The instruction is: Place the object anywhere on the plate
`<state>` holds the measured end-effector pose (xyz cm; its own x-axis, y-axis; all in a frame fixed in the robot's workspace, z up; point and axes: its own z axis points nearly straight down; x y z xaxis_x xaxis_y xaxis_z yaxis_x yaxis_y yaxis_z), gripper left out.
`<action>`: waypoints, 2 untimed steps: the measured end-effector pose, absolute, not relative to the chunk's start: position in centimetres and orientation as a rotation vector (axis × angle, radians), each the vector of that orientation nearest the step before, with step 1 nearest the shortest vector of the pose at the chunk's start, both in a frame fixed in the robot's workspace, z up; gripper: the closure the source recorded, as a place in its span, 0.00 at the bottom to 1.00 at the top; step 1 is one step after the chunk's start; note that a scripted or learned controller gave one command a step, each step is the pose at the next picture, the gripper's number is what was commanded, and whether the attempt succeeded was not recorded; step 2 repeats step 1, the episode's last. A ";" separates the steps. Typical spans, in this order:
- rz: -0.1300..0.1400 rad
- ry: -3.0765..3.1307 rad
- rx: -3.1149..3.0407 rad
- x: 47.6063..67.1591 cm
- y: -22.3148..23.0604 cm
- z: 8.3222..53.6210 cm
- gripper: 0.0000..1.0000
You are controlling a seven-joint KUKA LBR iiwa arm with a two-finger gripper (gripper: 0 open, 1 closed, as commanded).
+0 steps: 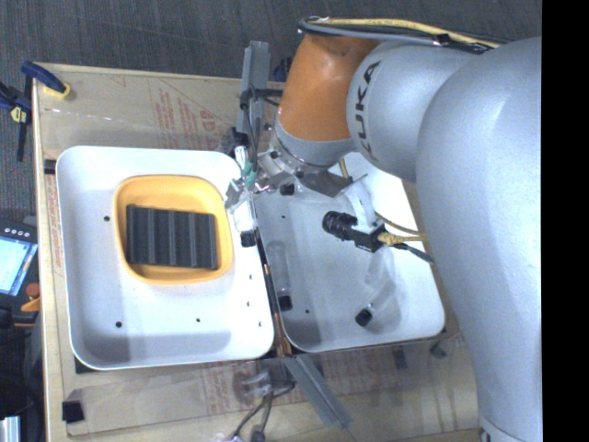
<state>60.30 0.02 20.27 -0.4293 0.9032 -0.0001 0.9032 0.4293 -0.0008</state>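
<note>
A yellow plate (171,191) with a raised rim lies in the left white bin (101,330). On its middle rests a dark grey ridged object (173,238), lying flat and inside the rim. My gripper (243,186) hangs at the plate's upper right corner, over the seam between the two bins. It is apart from the dark object, and the orange-banded wrist (322,90) hides most of it. Nothing shows in its grasp.
The grey arm covers the right side of the right bin (313,293). A black cable plug (345,226) juts from the wrist over that bin. A small dark piece (363,318) lies near the bin's front. Blue clamps (44,78) sit at the bench's far left.
</note>
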 end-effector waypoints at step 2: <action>0.001 -2.655 -1.679 60.3 0.0 20.3 0.00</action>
